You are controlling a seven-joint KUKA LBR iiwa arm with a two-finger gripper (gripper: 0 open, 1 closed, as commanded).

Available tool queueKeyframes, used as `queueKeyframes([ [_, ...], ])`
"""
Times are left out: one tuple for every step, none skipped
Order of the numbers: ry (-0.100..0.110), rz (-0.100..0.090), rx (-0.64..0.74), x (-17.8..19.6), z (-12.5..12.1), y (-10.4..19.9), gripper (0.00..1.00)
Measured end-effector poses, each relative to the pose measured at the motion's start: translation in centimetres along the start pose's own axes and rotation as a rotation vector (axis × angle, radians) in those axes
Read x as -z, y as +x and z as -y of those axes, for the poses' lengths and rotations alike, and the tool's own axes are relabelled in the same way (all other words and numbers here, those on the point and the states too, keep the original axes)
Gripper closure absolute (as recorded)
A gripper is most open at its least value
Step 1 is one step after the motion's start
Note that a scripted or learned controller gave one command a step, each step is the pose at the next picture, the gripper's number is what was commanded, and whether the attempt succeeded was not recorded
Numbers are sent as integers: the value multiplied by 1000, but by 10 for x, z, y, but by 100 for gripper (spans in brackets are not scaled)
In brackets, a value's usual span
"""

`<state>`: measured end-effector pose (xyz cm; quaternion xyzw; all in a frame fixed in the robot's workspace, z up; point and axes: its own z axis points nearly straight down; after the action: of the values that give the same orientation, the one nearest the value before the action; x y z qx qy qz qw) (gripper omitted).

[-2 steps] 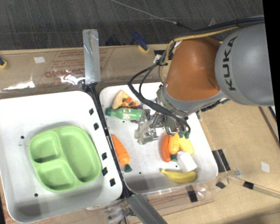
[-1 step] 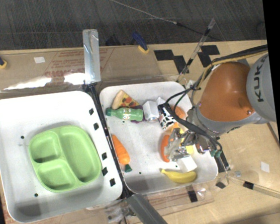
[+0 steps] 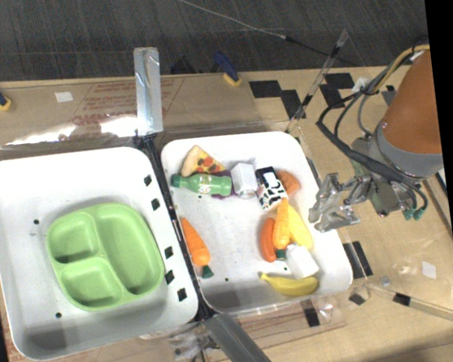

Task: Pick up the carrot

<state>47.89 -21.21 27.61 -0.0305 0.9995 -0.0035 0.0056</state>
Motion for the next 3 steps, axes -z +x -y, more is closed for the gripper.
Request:
queueKeyframes([
  [-10,-10,321,-32,-51,-20,100],
  [-5,-3,521,45,-65,-16,100],
  [-12,-8,811,25,-99,-33,100],
])
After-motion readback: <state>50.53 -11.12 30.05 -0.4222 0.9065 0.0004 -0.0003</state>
